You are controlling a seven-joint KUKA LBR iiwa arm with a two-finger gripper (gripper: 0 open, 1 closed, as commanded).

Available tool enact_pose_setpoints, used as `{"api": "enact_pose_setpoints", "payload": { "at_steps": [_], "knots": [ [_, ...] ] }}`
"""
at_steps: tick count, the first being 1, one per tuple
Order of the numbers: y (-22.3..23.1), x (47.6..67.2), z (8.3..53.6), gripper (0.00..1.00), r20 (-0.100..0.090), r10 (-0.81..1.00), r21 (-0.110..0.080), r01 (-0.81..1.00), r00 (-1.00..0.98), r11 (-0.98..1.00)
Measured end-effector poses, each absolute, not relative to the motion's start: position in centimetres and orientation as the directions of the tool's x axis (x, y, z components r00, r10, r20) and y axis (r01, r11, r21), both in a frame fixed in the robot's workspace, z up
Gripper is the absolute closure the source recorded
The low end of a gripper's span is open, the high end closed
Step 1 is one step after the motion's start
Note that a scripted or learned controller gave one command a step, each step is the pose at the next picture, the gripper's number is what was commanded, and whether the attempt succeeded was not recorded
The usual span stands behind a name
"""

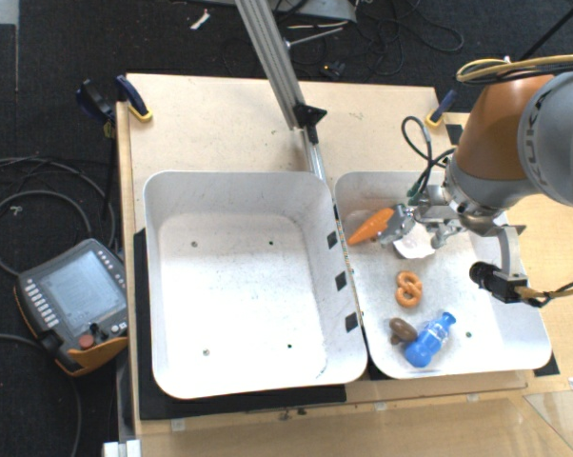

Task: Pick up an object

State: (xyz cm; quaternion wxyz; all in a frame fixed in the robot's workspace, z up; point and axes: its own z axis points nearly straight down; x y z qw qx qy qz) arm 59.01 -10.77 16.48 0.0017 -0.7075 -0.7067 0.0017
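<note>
The orange carrot-shaped object [370, 226] lies in the right bin [515, 346], just beside the gripper [407, 227] on its far side from the arm, its near end seeming to touch or slip under the gripper's tip. The gripper is low over the bin floor, above a small pale object [417, 247]; whether its fingers are spread or pressed together I cannot tell, since the wrist and cabling hide them, and nothing clearly sits between them. This looks like the reach-and-close step of a pick, not yet a lift. Nearer the front edge than the gripper lie a pretzel-shaped piece [409, 288], a brown lump [402, 329] and a blue bottle [428, 340], all well apart from it. The next move calls for closing squarely on one object, then rising straight up without dragging the neighbour along.
</note>
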Motion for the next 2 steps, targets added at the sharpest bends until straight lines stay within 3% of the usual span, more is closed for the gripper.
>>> {"api": "enact_pose_setpoints", "payload": {
  "at_steps": [1,2],
  "knots": [
    [-10.19,59.58,10.47,0.00,0.001,1.000,-0.005,1.000,-0.002,0.002],
    [-10.20,59.74,9.75,0.00,-0.001,1.000,0.003,1.000,0.000,0.000]
  ]
}}
